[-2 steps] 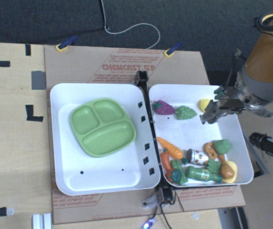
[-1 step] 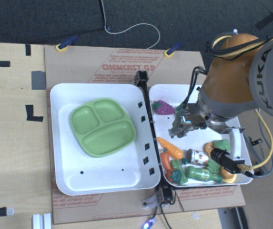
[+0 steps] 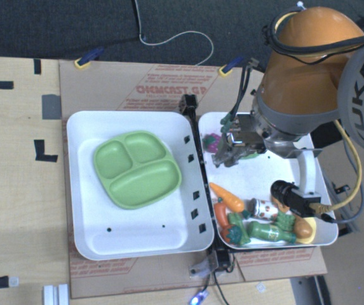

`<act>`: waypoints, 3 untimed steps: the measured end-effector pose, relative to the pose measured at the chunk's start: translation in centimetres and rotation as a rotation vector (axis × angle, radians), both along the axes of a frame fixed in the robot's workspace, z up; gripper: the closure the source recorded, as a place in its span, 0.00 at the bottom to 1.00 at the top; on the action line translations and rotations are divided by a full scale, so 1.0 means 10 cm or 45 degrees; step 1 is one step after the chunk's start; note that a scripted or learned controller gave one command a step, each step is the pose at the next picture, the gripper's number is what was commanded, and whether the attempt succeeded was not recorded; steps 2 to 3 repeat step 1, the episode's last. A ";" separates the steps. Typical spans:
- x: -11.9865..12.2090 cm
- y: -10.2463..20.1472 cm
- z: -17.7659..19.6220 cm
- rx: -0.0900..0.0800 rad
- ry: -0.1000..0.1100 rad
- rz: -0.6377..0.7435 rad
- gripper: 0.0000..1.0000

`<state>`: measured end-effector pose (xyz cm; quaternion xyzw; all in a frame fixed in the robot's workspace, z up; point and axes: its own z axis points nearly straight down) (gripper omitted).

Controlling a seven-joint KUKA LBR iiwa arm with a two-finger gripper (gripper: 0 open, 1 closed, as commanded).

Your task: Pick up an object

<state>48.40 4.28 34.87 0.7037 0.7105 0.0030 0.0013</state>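
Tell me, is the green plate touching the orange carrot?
Apart. In the camera view the green plate lies in the left bin; the carrot lies in the right bin.

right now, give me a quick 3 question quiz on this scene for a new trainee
1. True or false: the green divided plate lies in the left bin.
2. Which bin does the gripper hang over? A) left B) right
3. Fill in: the carrot lies in the ____ bin.

Key: 1 true. 2 B, the right bin, above its upper left part. 3 right, among the toy foods near its lower edge.
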 end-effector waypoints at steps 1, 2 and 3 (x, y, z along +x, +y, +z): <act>0.00 0.55 0.85 0.001 -0.002 0.000 1.00; 0.00 0.55 0.85 0.001 -0.002 0.000 1.00; 0.00 0.55 0.85 0.001 -0.002 0.000 1.00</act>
